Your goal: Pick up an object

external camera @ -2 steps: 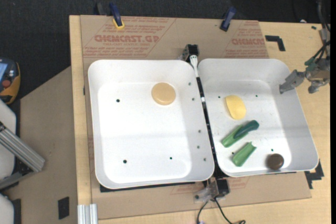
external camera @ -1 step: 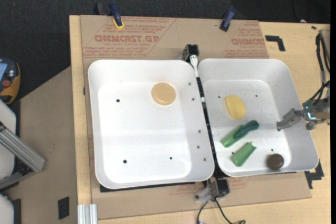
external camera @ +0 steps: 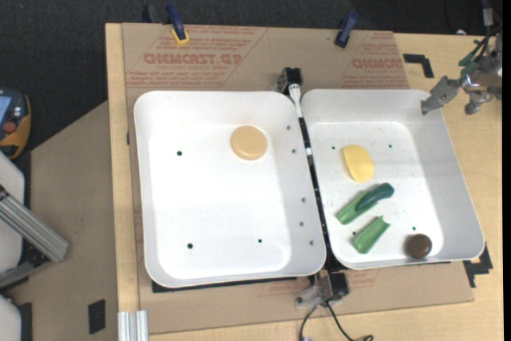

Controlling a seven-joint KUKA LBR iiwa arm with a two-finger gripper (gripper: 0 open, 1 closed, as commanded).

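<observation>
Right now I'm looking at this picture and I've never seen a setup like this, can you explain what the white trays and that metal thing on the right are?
One camera looks down at a slant on a workbench. Two shallow white trays sit side by side on a cardboard sheet. The left tray holds a round tan disc. The right tray holds a yellow block, two green pieces and a small brown ball. The metal thing at the right edge is the robot arm's gripper, the hand it uses to pick things up. It sits beyond the right tray's far corner, away from the objects, and nothing is seen in it.
</observation>
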